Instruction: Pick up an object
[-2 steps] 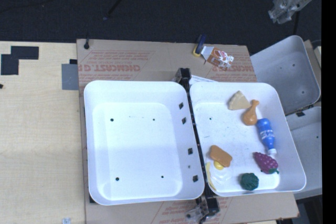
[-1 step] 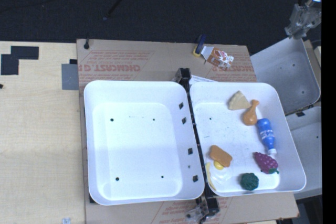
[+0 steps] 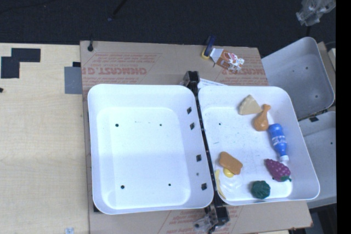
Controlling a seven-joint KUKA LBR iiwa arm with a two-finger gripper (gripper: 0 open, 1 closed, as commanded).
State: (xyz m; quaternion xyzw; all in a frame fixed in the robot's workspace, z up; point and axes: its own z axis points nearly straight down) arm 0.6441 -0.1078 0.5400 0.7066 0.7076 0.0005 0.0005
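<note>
Right, my gripper is parked high at about 1 o'clock, over the dark floor and well clear of both bins. It's blurred and small from up here, so I can't tell how it's set, and I see nothing in it. Pick not started.

Candidates all sit in the right bin:
- tan wedge at 12 o'clock of that bin
- orange drumstick-shaped toy just beside it, toward 4 o'clock
- blue bottle along the 3 o'clock wall, lying flat
- purple grape bunch just below the bottle's white cap end
- dark green lump at 5 o'clock, close to the rim
- orange flat piece at 7 o'clock, touching a yellow piece below it

The left bin isn't where I'm working.

My call: go for the orange flat piece or the tan wedge. Both have open floor around them, so there's room to straddle. Bottle and grapes hug the wall and each other; bad clearance, likely to roll. The green lump is close to the corner as well.

Plan: come in over the bin centre, line up across the short axis of the piece, descend straight, and close only at floor height. On the orange piece, approach from its 12 o'clock side to avoid snagging the yellow one.
</note>
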